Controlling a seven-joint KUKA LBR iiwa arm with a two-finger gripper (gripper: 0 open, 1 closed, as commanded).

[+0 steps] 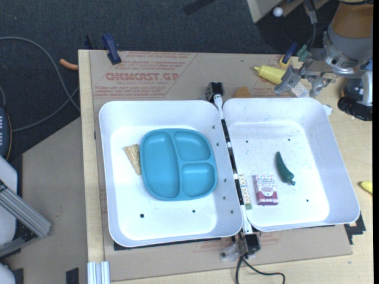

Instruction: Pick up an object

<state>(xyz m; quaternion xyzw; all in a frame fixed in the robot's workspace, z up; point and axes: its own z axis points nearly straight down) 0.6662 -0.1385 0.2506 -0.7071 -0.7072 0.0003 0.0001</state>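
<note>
Hanging above the far rim of the right bin (pixel 331 158), the gripper (pixel 301 83) is seen open with nothing held.

A brown bench top (pixel 148 70) printed with red lettering carries two shallow white bins, the left bin (pixel 115 176) and the right bin (pixel 340 188), touching along their inner edges. A black clip (pixel 214 90) sits at the top of this seam. A blue clamp (pixel 110 47) grips the board's upper left edge. A black cable (pixel 41 46) curves across the dark carpet (pixel 148 10) on the left.
</note>
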